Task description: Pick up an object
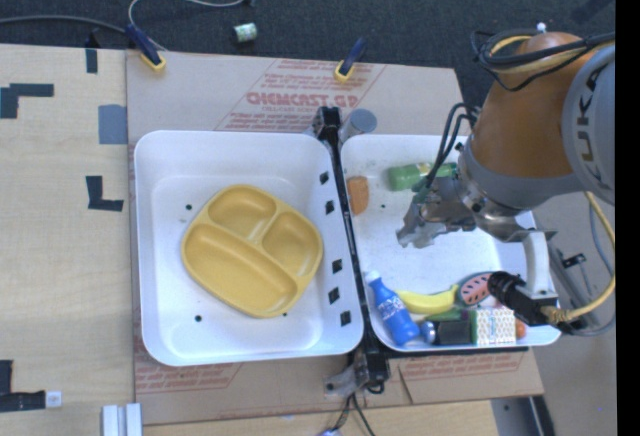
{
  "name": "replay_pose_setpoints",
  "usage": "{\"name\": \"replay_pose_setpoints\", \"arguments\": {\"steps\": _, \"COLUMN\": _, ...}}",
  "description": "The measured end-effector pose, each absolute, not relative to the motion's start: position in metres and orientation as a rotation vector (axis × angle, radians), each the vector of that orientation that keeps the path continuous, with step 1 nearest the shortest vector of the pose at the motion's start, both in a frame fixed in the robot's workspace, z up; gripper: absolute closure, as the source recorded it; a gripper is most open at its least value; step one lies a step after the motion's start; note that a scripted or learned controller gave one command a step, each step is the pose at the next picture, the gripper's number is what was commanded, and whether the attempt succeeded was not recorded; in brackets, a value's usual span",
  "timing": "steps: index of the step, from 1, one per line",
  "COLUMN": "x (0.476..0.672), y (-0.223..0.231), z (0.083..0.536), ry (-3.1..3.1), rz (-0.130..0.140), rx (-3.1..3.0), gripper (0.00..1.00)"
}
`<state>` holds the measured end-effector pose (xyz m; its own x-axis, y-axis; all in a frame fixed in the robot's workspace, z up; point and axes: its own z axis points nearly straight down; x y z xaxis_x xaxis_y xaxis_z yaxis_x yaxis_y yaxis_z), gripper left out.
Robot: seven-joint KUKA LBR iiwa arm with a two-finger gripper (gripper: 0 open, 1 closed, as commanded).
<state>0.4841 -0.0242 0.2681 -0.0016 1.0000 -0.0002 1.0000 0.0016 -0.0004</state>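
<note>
Clutter along the near wall of the right bin (pixel 455 348) is the first worry: a blue bottle (pixel 391 315) lies just beside a banana (pixel 432 301), with a dark block (pixel 452 331), a pale patterned box (pixel 495 326) and what looks like a watermelon-slice toy (pixel 477 286) packed close behind and to the right. A descent into that crowd could, I judge, pinch two items at once or shove one against the rim, and the banana's curve and the bottle's round body might roll out of a squeeze. Farther back, over the bare middle of that bin's floor, the end effector (pixel 417 232) hangs with nothing visible between its fingers; they seem to stand slightly apart, though the grey metal blurs against the white and I would not swear to it. From there, closing in place would likely catch only air. Beyond it a green block (pixel 409 176) lies near the far wall, partly behind cables, and a small orange piece (pixel 357 194) sits close to the divider between the bins; reaching either risks the wrist or hoses brushing the wall. In the left bin (pixel 160 254) a yellow divided plate (pixel 252 250) lies flat, too broad and low for an easy pinch, well apart from the arm (pixel 525 134).
</note>
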Motion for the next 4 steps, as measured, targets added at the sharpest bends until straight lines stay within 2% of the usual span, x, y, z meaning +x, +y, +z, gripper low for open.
{"name": "replay_pose_setpoints", "arguments": {"steps": 1, "x": 0.484, "y": 0.002, "z": 0.259, "ry": -2.223, "rz": 0.001, "rx": -2.219, "gripper": 1.00}}
{"name": "replay_pose_setpoints", "arguments": {"steps": 2, "x": 0.484, "y": -0.073, "z": 0.269, "ry": -2.222, "rz": 0.002, "rx": -2.222, "gripper": 1.00}}
{"name": "replay_pose_setpoints", "arguments": {"steps": 3, "x": 0.484, "y": -0.049, "z": 0.251, "ry": -2.222, "rz": 0.001, "rx": -2.219, "gripper": 1.00}}
{"name": "replay_pose_setpoints", "arguments": {"steps": 4, "x": 0.484, "y": -0.049, "z": 0.261, "ry": -2.224, "rz": 0.002, "rx": -2.217, "gripper": 1.00}}
